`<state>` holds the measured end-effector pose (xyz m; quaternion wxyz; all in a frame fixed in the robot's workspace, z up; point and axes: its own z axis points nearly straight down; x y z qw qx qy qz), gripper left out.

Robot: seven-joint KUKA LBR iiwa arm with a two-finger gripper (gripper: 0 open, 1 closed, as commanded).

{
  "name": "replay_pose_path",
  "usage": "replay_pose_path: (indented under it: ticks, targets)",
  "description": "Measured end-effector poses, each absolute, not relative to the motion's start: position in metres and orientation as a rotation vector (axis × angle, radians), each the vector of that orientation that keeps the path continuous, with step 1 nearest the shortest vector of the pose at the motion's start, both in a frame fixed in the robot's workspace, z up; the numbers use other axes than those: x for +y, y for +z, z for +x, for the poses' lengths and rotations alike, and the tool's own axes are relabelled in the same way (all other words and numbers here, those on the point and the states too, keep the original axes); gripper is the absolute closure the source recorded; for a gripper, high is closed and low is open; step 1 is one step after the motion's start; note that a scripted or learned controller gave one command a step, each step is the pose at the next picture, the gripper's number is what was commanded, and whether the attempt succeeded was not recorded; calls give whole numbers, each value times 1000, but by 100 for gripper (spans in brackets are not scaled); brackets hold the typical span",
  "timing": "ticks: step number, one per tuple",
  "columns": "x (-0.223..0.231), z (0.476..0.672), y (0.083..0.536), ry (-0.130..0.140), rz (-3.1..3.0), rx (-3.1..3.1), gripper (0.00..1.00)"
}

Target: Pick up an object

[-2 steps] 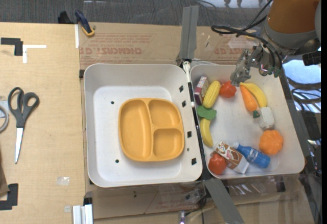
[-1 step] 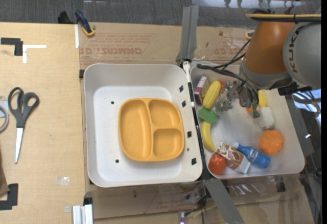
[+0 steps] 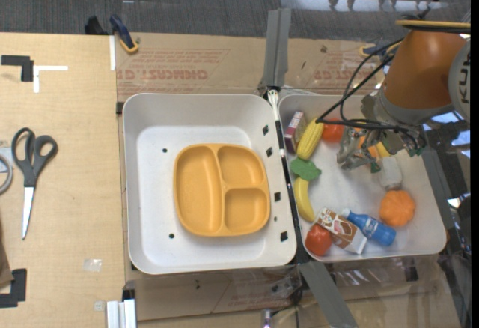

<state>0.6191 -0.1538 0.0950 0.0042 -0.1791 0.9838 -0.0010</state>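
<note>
Gripper (image 3: 358, 156) state indeterminate, low in cluttered right bin (image 3: 434, 240); risk of glancing off corn (image 3: 309, 138), missing grasp.

We count two shallow white plastic bins (image 3: 142, 192) (image 3: 426, 240), one yellow divided plastic plate (image 3: 221, 189), one corn cob (image 3: 309, 138), one banana (image 3: 303, 199), one orange (image 3: 397, 208), one blue bottle (image 3: 372, 228) and one pair of grey-handled scissors (image 3: 31, 169).
</note>
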Motion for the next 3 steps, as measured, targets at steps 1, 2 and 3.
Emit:
replay_pose_path:
  ticks: [1, 2, 3]
  targets:
    - [-182, 654, 95, -3, -529, 3088, 100]
    - [-218, 558, 93, -1, -162, 3133, 100]
    - [-218, 551, 89, 8, -160, 3159, 0]
